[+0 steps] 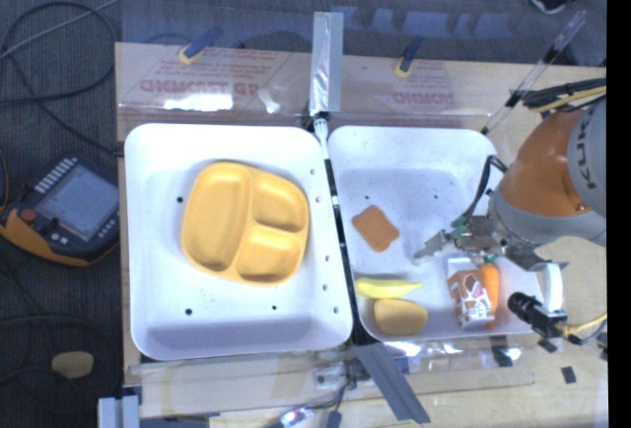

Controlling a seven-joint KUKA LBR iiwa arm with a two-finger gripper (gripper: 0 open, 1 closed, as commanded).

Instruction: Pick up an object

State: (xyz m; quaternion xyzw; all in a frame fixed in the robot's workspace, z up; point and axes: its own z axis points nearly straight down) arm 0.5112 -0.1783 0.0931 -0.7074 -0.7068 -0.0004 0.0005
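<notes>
Two white bins on the counter (pixel 227 81). Left bin (pixel 148 219) — a yellow divided tray (pixel 245 222), mid-frame left. Right bin (pixel 414 170) — an orange-brown flat piece (pixel 376 228) at centre, a banana (pixel 387 288) and a yellow rounded lump (pixel 400 317) along the lower edge, a small carton (pixel 473 293) and a carrot (pixel 489 278) lower right. Claw (pixel 446 241) hovers just left of the carton, beside it; spread or pressed together — cannot tell. Teach pendant (pixel 64 209) on the floor, far left.

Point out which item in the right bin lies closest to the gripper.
The orange and white carton lies just below the gripper. The brown cracker, banana and yellow bun all lie farther left.
</notes>
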